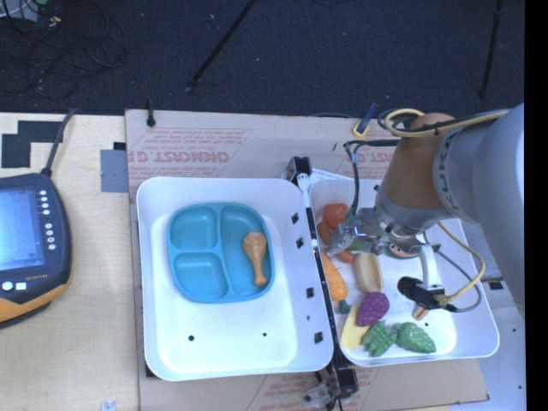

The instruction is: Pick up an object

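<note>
So the arm (pixel 428 178) is down over the right bin (pixel 479 349), and I'll use the beige potato (pixel 368 272) in the middle of that bin as my reference. The pincer (pixel 355 235) sits just past the potato's far end, low among the toys. It looks like it's touching or nearly touching the orange-red stuff there, but the wrist blocks the view. Honestly can't tell whether the pincer is spread or clamped, or whether it has anything.

Around the potato:
- A red toy (pixel 334 214) is beyond it, toward the left bin (pixel 214 349), right beside the pincer.
- A carrot (pixel 332 276) is next to it on the left-bin side, along the wall.
- A purple toy (pixel 372 307) is just on the near side of it, resting on a yellow piece (pixel 351 332).
- Two green toys (pixel 378 338) (pixel 416 338) are nearer still, side by side.

Well off from the potato, the left bin holds a blue plate (pixel 197 268). A drumstick (pixel 256 255) lies in the plate compartment closest to the potato. Both bins sit on the bench (pixel 86 332).
</note>
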`<action>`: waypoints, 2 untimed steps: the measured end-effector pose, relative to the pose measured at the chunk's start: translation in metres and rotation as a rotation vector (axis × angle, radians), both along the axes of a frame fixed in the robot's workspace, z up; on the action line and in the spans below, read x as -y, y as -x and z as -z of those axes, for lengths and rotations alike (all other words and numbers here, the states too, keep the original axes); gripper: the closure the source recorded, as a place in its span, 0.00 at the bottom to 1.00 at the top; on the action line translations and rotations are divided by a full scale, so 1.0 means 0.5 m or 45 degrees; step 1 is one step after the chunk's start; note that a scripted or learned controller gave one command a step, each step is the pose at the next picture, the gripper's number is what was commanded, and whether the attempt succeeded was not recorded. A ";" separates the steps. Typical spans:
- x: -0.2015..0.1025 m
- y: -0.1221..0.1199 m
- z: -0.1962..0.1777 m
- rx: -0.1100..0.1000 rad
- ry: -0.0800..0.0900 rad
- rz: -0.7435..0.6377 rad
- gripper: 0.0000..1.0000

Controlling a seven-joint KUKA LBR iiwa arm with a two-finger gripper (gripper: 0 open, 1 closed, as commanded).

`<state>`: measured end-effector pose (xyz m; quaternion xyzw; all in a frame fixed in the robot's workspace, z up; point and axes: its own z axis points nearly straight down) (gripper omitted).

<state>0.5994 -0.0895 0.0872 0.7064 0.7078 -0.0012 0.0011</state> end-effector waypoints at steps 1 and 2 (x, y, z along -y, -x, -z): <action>-0.007 -0.091 -0.021 -0.003 -0.004 0.002 0.00; 0.005 -0.088 0.003 -0.007 -0.005 0.003 0.00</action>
